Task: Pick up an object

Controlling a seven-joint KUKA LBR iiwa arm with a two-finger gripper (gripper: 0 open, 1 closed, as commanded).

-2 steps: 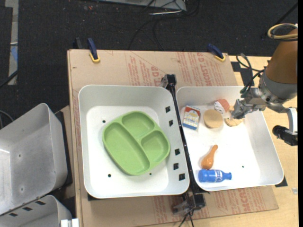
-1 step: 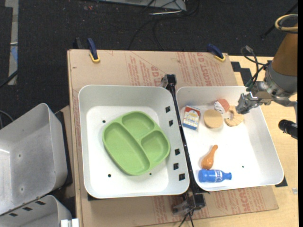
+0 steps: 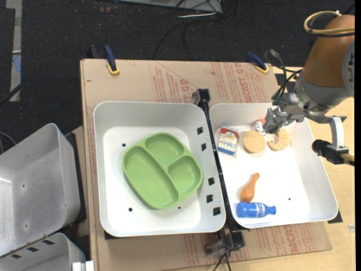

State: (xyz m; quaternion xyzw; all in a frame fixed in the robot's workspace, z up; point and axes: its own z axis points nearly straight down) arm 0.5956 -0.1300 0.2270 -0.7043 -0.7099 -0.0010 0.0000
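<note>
- The grey arm with its orange band reaches in from the right, and its gripper (image 3: 274, 123) hangs low over the far part of the right shallow white bin (image 3: 316, 179).
- The gripper sits just above or against a pale tan, lumpy pastry-shaped toy (image 3: 280, 140), with a round beige disc like a biscuit (image 3: 254, 142) just beside it on the left.
- Whether the jaws stand wide, narrow, or closed on anything cannot be told from this slanted view; nothing is seen lifted clear of the bin floor.
- Judged from that, the pick is at the reach-and-grasp step: the approach looks done, while the closing, lifting and carrying are yet to be shown.
- Other candidates lie in the same bin: a small white carton with red and blue printing (image 3: 228, 140) near the divider, an orange pear-shaped plastic toy (image 3: 249, 188), and a blue plastic bottle lying on its side with a white label (image 3: 254, 209) close to the near wall.
- The left white bin (image 3: 107, 123) carries a green three-compartment plastic tray (image 3: 162, 170).
- The carton's and bottle's print is too small to read. The brown board on the counter (image 3: 152, 78) bears faint red reversed lettering, not legible.
</note>
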